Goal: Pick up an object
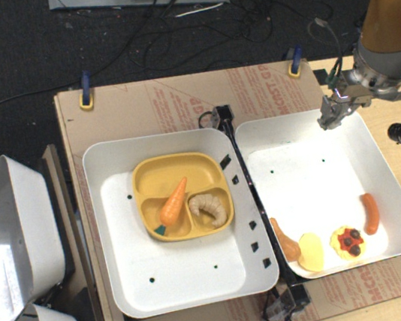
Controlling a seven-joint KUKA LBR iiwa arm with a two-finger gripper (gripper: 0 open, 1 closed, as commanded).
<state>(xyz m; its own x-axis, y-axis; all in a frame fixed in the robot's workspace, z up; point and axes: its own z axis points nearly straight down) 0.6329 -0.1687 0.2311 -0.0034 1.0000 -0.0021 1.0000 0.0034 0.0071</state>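
Fingers (330, 120) over right bin's (312, 146) far rim; sausage (370, 213), pizza (349, 241) well apart

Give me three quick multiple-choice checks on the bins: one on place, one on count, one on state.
1. Where does the orange plastic carrot lie?
A. right bin
B. yellow divided plate
C. bench
2. How many toy foods lie in the right white bin?
A. two
B. four
C. six
3. Where is the grey two-finger gripper?
A. over the right bin's far rim
B. on the plate
C. beside the red sausage

B: the carrot rests in a plate compartment.
B: four pieces sit along the near edge.
A: it hangs at the far rim.
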